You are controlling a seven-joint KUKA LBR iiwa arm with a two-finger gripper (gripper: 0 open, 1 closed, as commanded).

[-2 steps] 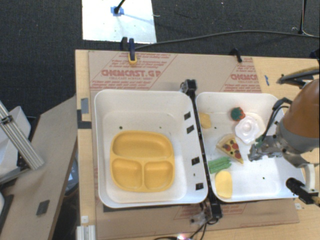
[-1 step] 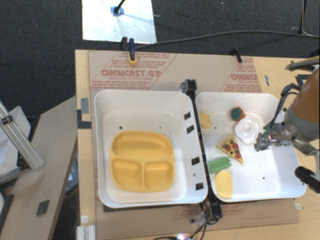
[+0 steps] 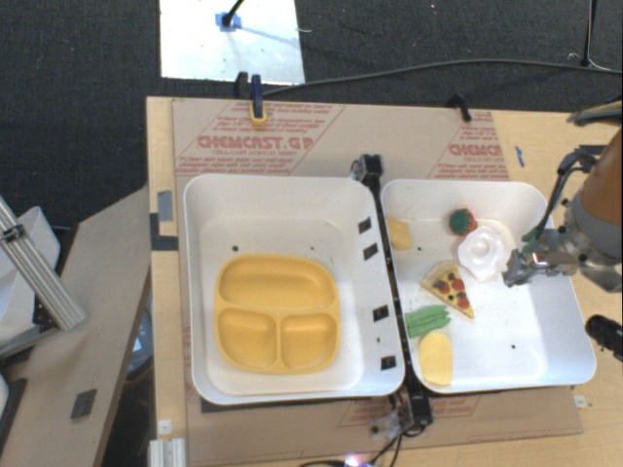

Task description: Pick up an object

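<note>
The right bin [image 3: 545, 358] holds several toy food items: a pizza slice [image 3: 450, 288], a white round piece [image 3: 482, 249], a green and red piece [image 3: 461, 222], a green pod [image 3: 425, 319], a yellow oval piece [image 3: 435, 358] and a small yellow bit [image 3: 399, 233]. My gripper [image 3: 516, 267] reaches in from the right and hangs over the right bin, just right of the white piece and slightly below it. I see nothing held in it.
The left bin [image 3: 204, 212] contains a yellow divided tray [image 3: 277, 311]. A black divider [image 3: 382, 270] runs between the bins. Cables arc above the arm [image 3: 596, 224] at the right edge. Clamps sit along the bench's far edge.
</note>
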